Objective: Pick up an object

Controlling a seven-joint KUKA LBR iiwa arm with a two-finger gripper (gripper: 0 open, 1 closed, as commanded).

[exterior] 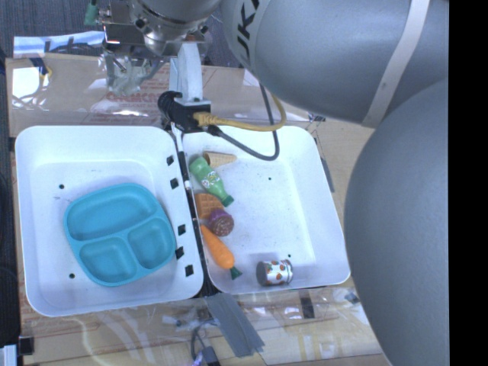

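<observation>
The right bin [305, 204] holds a cluster of toys along its left wall: a green bottle [210, 178], a beige cone [221, 158], a brown waffle piece [206, 203], a maroon round piece [222, 223] and an orange carrot [218, 253]. A small silver can [274, 273] lies near that bin's front edge. A blue compartment plate [118, 232] rests in the left bin [46, 158]. My gripper [126, 71] hangs beyond the far rim of the left bin, away from all the toys.
The grey arm covers the upper right and the right side of the view. A yellow cable [236, 126] and a black mount [183, 113] sit at the far end of the rim between the bins. Grey tape [236, 322] lies on the bench in front.
</observation>
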